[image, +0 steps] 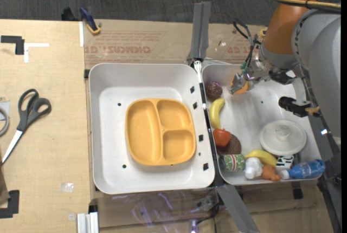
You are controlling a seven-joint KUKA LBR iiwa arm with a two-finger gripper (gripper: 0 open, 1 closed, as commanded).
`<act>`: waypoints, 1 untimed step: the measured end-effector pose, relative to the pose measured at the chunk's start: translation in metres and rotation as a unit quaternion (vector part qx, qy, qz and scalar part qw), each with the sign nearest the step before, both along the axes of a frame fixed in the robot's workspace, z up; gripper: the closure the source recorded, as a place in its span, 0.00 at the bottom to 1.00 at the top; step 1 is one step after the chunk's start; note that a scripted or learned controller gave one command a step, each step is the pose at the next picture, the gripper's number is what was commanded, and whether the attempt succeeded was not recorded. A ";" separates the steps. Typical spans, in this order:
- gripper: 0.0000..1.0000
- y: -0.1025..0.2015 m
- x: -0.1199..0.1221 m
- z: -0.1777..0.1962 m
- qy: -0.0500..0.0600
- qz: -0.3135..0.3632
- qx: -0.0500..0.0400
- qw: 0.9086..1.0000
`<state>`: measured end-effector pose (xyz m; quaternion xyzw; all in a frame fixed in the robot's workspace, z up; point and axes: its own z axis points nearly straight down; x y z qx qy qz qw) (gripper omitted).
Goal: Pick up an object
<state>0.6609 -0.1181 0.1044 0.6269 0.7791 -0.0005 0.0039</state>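
Low over the far part of the right bin (255,112): gripper (240,84) of the grey arm, reaching in from the right, orange band above the wrist. At its tip, a small orange object (238,86), close against the gripper; impossible to tell whether clamped on it, merely touching it, or whether open or closed at all.

Just left of the gripper, by the bin's left wall: a dark purple fruit (214,89), with a banana (217,111) nearer, running along the same wall. Nearer again, a red fruit (221,136) touching a brown round one (233,145).

Along the near wall, crowded together: a red-and-green can (234,162), a second banana (261,157), a white piece (252,170), an orange piece (269,173) and a blue bottle (303,169) lying on its side. Behind them, towards the right wall, a round white lidded dish (282,137).

In the left bin (103,118): a yellow divided plate (161,131), lying flat in the middle.

Well to the left on the bench (49,80): black-handled scissors (27,112).
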 end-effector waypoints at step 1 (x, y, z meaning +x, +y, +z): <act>1.00 0.062 -0.001 0.088 0.002 0.024 0.002 1.000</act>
